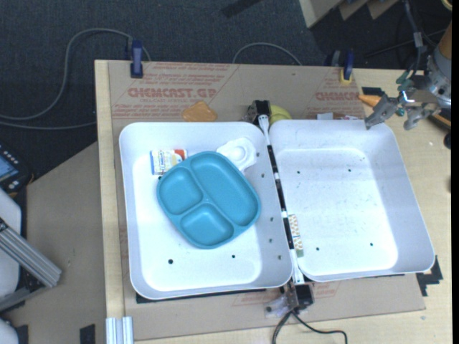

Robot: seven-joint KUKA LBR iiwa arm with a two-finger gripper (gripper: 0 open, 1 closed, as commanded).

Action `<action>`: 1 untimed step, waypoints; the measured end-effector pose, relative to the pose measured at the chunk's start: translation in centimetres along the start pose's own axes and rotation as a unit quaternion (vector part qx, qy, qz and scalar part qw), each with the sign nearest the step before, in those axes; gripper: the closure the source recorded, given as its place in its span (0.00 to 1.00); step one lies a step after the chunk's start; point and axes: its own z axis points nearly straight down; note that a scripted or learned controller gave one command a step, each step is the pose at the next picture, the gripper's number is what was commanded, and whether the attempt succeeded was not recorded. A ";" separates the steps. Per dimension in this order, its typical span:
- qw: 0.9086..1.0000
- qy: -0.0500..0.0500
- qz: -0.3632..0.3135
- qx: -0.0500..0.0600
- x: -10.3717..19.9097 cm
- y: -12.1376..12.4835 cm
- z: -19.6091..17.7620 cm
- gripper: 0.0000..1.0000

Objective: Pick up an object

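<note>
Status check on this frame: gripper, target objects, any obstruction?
Gripper open, above right bin's far corner, holding nothing. Blue divided plate in left bin, partly covering small items. Nothing blocking.

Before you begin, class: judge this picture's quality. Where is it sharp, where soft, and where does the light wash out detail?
Camera view: the blue divided plate is fairly sharp; the claw at the upper right is soft and slightly blurred; even lighting, but the white bins' floors wash out, with soft shadow under the plate's lower edge.
</note>
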 end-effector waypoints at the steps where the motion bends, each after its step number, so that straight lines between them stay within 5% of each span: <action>1: 1.000 0.004 0.001 0.010 3.5 -9.8 12.9 0.00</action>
